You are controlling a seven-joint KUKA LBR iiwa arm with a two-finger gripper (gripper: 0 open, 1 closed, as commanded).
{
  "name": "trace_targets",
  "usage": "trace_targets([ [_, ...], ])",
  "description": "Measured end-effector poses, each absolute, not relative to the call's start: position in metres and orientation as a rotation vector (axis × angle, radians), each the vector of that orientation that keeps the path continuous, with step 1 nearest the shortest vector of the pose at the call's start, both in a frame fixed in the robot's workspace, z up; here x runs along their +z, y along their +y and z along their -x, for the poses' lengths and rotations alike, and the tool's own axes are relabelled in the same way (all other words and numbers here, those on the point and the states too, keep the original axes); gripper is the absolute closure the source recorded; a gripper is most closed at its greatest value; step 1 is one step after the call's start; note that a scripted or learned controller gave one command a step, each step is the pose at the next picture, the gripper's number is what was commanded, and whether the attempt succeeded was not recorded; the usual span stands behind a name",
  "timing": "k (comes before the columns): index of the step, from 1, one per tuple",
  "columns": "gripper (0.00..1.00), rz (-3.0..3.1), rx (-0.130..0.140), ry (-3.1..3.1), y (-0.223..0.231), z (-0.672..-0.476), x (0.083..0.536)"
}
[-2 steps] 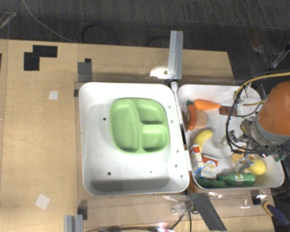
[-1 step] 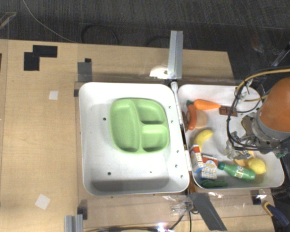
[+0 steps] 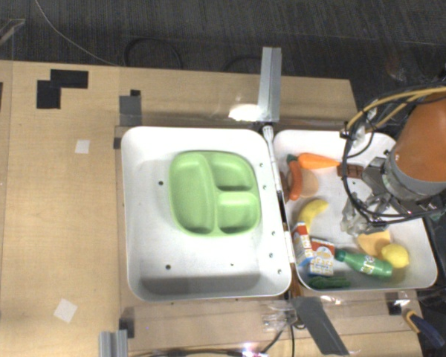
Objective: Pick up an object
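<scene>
- The arm with its orange band [image 3: 431, 143] reaches in at the right of the frame and hangs over the right bin [image 3: 429, 274].
- The end effector [image 3: 360, 218] is low in the middle right of the frame, among cables. I cannot tell its state, because this part is small and crowded.
- No object is seen lifted, so I judge that the pick is not yet done.
- The candidate objects lie in the right bin: a carrot [image 3: 317, 161] at its top, a banana [image 3: 311, 211] in the middle, a lemon [image 3: 395, 256] and a green bottle [image 3: 364, 264] at the lower right, and a small carton [image 3: 317, 256] at the lower left.
- A yellow-orange piece [image 3: 374, 241] lies just below the end effector; it seems the nearest target.
- The left bin [image 3: 145, 222] holds a green divided tray [image 3: 212, 193], well apart from the arm.
- What is left: to descend, to grasp one object and to lift it from the bin.
</scene>
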State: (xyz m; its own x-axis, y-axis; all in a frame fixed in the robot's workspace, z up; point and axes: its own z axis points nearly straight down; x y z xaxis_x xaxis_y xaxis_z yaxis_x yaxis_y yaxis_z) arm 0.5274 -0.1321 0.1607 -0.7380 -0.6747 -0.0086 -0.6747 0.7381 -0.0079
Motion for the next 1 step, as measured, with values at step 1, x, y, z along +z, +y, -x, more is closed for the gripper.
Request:
trace_targets([
  [1, 1.00, 1.558, -0.005, 2.719, -0.1364, -0.5526, 0.1695],
])
